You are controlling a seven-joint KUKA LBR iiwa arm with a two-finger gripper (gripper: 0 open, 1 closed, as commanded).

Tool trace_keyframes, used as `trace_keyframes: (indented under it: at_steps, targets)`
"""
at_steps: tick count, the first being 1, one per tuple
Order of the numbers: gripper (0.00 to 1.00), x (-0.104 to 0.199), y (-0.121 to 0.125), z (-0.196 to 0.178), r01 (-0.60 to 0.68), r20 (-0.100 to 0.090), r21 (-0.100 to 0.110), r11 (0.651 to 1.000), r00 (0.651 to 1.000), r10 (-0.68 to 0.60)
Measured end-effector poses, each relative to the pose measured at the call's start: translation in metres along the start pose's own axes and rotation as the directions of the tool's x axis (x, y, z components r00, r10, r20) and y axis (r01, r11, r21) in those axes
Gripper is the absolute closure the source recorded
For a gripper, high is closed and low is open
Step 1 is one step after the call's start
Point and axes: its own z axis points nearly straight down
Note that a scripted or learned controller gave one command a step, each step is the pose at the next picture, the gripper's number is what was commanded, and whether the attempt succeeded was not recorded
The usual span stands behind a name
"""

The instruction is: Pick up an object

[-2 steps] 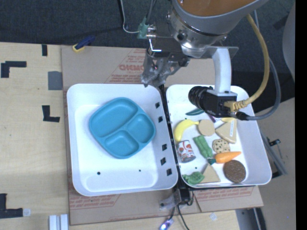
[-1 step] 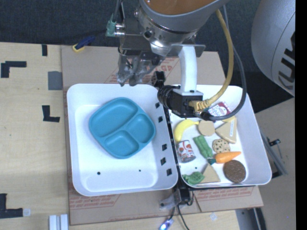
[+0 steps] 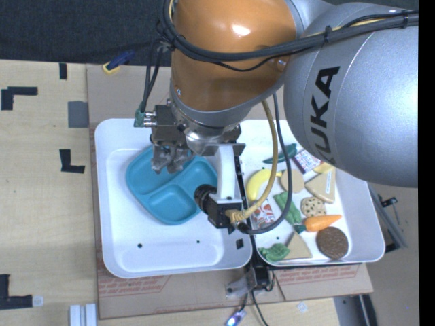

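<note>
Wooden tabletop (image 3: 41,202) carries two shallow white bins. At frame centre, the grey arm's hand (image 3: 166,160) sits low over a blue divided plastic tray (image 3: 166,192) in the left bin (image 3: 115,250); finger state cannot be told. Nothing looks lifted yet. Open floor lies below the tray; toy foods crowd the right bin (image 3: 363,246).

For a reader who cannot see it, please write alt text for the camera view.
A grey and orange robot arm lowers its gripper over a blue divided tray in the left white bin. The right bin holds toy foods, including a banana and a carrot.
</note>
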Motion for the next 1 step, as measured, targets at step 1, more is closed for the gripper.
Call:
trace_keyframes:
  at_steps: [1]
  targets:
    - [1.0,-0.0007,-0.0009,-0.1552,0.002,-0.015,-0.03,1.0,1.0,-0.002]
